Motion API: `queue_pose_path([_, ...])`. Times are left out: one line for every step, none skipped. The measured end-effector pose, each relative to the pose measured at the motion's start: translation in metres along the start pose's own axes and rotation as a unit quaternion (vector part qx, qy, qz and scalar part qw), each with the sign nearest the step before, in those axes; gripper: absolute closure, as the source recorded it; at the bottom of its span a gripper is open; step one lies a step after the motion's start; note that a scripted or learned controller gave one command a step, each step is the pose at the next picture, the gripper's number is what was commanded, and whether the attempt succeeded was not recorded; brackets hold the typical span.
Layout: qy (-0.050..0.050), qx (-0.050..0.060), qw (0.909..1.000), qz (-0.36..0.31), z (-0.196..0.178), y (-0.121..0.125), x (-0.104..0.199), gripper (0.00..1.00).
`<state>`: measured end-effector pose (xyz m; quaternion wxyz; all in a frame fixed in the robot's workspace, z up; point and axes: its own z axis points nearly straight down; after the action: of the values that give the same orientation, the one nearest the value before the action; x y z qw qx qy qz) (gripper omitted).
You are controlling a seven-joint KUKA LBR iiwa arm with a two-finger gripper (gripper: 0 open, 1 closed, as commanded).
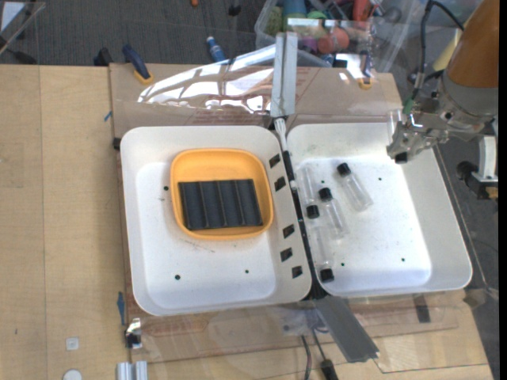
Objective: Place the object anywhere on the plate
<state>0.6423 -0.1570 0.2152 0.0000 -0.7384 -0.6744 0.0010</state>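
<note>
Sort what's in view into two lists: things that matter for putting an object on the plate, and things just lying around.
For the job:
- orange plate in the left bin
- clear vials with black caps in the right bin
- gripper over the right bin's far edge

Just lying about:
- clear tub of colourful toys behind the bins
- blue clamps on the bench's far edge

Pretty clearly a robotics lab I'm working in. My worktop [55, 212] is plain light wood with two white bins [150, 275] fixed side by side on it, a divider with black clips between them. Behind it there's grey carpet floor [119, 6] with loose cables and a clear plastic tub [348, 14] crammed with colourful toys and test objects. Clamps and brackets hold stuff down along the edges.
</note>
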Motion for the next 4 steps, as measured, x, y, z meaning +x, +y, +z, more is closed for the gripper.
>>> queue_pose_path([0.000, 0.000, 0.9871, 0.160, -0.038, 0.028, -0.027, 1.00])
queue_pose_path([0.000, 0.000, 0.9871, 0.160, -0.038, 0.028, -0.027, 0.00])
queue_pose_path([0.000, 0.002, 0.9853, 0.171, -0.020, 0.026, -0.016, 0.00])
queue_pose_path([0.001, 0.002, 0.9861, 0.166, -0.008, 0.024, 0.007, 0.00])
